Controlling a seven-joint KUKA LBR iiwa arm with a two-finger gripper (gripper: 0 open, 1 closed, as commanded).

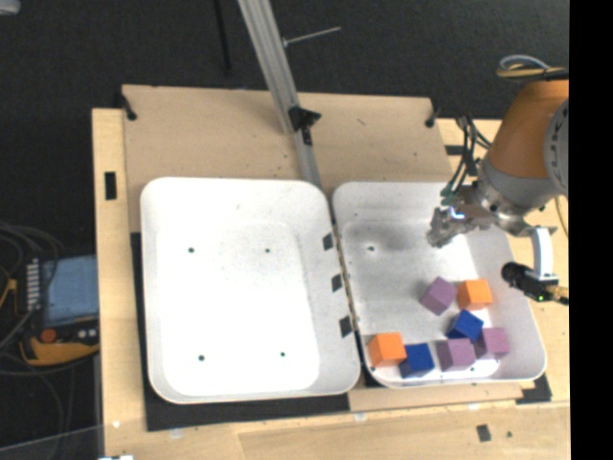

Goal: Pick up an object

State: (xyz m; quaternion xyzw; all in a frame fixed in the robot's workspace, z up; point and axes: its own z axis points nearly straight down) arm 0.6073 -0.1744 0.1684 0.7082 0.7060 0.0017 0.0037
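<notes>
Several small blocks lie in the right bin (383, 209), toward its near end. A purple block (438, 295) sits nearest the middle, with an orange block (474, 293) beside it and a blue block (466, 325) just below. Along the near wall are an orange block (387, 348), a blue block (417, 360), a purple block (457, 354) and another purple block (495, 341). My gripper (444, 228) hangs over the bin's far right part, above and apart from the purple block. Nothing shows between its fingers.
The left bin (235, 286) lies beside the right one, joined by black clips (337, 282). A slanted metal pole (278, 75) rises from the bench behind the bins. A black fitting (527, 281) juts from the arm over the right bin's right wall.
</notes>
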